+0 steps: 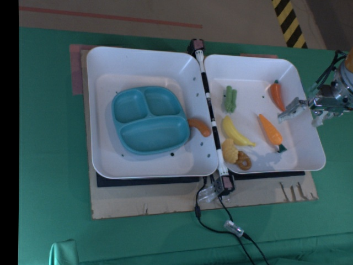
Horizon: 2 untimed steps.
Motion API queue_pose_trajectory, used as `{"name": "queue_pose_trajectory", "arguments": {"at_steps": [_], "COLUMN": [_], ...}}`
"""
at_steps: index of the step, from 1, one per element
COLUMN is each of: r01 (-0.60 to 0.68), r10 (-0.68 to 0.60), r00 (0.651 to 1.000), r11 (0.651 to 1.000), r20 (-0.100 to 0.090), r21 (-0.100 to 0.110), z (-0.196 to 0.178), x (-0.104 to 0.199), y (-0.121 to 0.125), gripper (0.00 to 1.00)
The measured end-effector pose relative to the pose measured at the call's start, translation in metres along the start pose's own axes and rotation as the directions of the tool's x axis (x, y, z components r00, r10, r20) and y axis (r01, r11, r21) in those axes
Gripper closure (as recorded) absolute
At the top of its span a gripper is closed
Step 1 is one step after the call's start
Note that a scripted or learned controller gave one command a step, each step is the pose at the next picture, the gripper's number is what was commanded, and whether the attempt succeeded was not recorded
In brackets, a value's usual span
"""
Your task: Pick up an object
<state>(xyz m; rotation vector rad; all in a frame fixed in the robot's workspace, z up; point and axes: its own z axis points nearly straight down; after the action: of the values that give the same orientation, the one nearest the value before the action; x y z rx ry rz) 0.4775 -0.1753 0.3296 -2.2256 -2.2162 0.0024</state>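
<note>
Two-finger metal gripper (302, 111) hovering at right bin's (306, 160) right rim, jaw opening impossible to tell, nothing visibly held; nearest orange plastic carrots (271, 130) just left; risk of clipping rim or nudging carrot aside

no readable text, labels, brands, numbers or signs anywhere

We've got just one camera here, fixed up high and looking down at a slant on the tabletop (49, 148). It sits far enough back that both white bins fit, the left bin (99, 59) and the right bin (309, 153), with green cloth all round and a strip of floor (138, 4) along the top. The arm (339, 95) pokes in from the right edge.
</note>
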Motion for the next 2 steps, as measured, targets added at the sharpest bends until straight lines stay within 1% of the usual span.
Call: {"name": "queue_pose_trajectory", "arguments": {"at_steps": [1,2], "r01": [0.001,-0.003], "r10": [-0.001,0.003], "r00": [1.000,1.000], "r11": [1.000,1.000], "r20": [0.001,0.004], "r21": [-0.003,-0.008], "z": [0.091,0.080], "x": [0.020,0.019], "y": [0.036,0.037], "gripper": [0.00,1.00]}}
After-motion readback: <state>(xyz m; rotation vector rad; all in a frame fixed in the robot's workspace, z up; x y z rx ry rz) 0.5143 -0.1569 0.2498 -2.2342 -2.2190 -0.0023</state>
